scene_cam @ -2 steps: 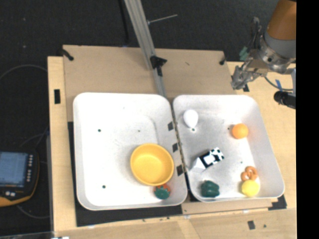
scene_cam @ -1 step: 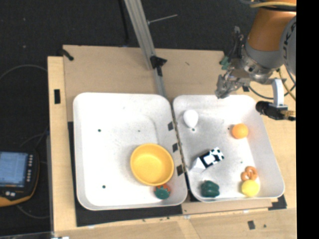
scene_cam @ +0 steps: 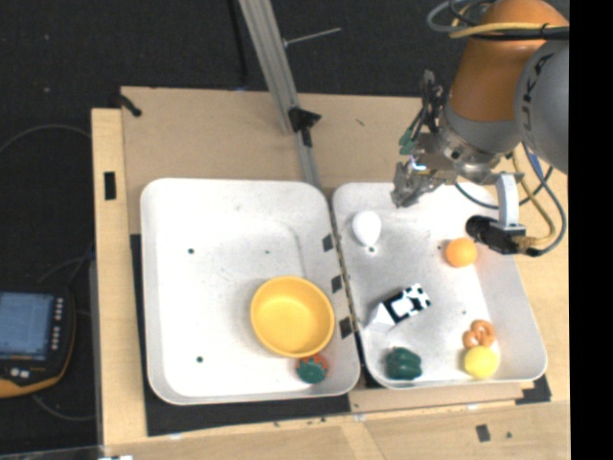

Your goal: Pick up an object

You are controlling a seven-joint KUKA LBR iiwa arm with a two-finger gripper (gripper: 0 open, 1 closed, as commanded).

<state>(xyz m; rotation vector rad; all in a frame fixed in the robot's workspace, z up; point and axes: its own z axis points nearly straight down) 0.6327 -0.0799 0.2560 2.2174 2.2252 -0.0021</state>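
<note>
1. Camera view: the gripper [scene_cam: 410, 188] hangs over the top edge of the right bin [scene_cam: 436, 220], at about 12 o'clock of it. I cannot tell its state from here, and nothing is seen held by it.
2. The nearest thing to pick is the white object [scene_cam: 366, 227], at 7 o'clock from the gripper, lying apart from the others.
3. In my judgement, the arm should come straight down over its middle, away from the bin wall.
4. The orange ball [scene_cam: 461, 252], the black-and-white block [scene_cam: 404, 306] and the green toy [scene_cam: 403, 362] lie lower.
5. The left bin [scene_cam: 220, 228] holds a yellow bowl [scene_cam: 292, 315]. The bench [scene_cam: 192, 132] is brown and the floor dark.
</note>
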